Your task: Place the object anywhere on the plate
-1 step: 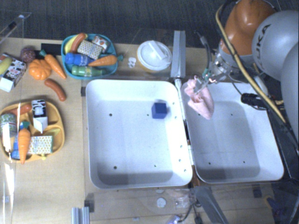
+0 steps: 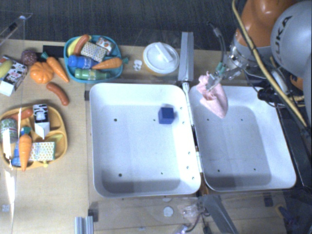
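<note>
The hand (image 2: pixel 214 80), at upper right of the frame, pinches a pink cloth (image 2: pixel 214 97) hanging below it; the white plate (image 2: pixel 161 58) lies to its left.

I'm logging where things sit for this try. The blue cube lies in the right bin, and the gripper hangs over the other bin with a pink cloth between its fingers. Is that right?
Not quite: the bins are swapped. The camera view shows the blue cube in the left bin, while the gripper hangs over the right bin with the pink cloth between its fingers.
</note>
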`<control>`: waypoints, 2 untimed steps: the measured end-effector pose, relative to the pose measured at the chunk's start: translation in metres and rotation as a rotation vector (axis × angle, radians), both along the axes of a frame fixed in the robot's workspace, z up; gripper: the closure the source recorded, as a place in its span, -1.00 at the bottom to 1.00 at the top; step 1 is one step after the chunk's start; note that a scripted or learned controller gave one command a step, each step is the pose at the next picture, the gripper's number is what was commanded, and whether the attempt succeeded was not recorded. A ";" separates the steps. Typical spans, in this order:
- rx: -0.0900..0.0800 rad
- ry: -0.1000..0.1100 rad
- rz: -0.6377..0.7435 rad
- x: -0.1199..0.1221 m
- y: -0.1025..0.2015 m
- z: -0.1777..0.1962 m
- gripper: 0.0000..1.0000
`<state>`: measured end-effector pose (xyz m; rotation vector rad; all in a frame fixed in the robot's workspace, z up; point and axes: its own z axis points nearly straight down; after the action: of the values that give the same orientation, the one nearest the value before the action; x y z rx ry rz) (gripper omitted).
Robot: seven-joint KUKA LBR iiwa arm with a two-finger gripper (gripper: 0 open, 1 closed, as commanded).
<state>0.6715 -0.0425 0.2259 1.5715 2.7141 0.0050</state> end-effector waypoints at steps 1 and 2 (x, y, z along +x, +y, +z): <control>-0.001 0.002 0.404 -0.033 0.043 -0.007 1.00; -0.002 0.001 0.807 -0.064 0.093 0.002 1.00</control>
<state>0.6075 0.0507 0.2280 0.3790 3.1144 0.0042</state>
